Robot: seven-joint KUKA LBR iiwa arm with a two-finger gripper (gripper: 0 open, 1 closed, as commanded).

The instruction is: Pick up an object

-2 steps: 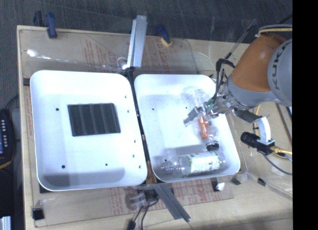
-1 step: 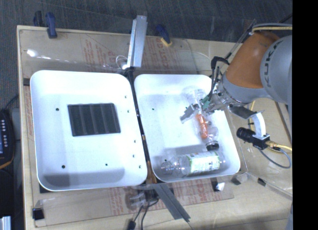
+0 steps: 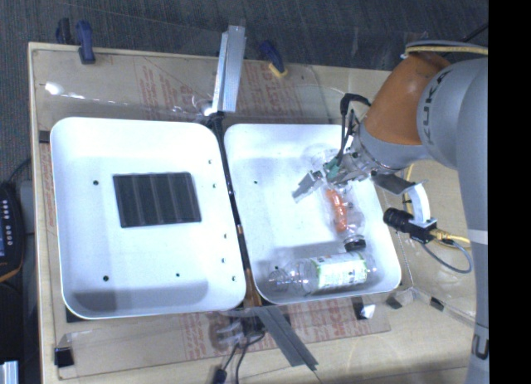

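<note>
The tool (image 3: 319, 179) is hanging over the right bin (image 3: 257, 208); I cannot tell its opening. An orange-filled bottle (image 3: 340, 212) is lying just below it, a clear bottle (image 3: 328, 273) farther below.

I count two white bins — the left bin (image 3: 83, 283) holds one dark ribbed panel (image 3: 157, 199); right of it, the right bin (image 3: 249, 208) holds two clear bottles (image 3: 328, 274) (image 3: 342, 212).

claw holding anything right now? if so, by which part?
Cannot be told. The claw sits low in the right bin, just above the orange item in clear wrap, but no object shows between its tips.
</note>
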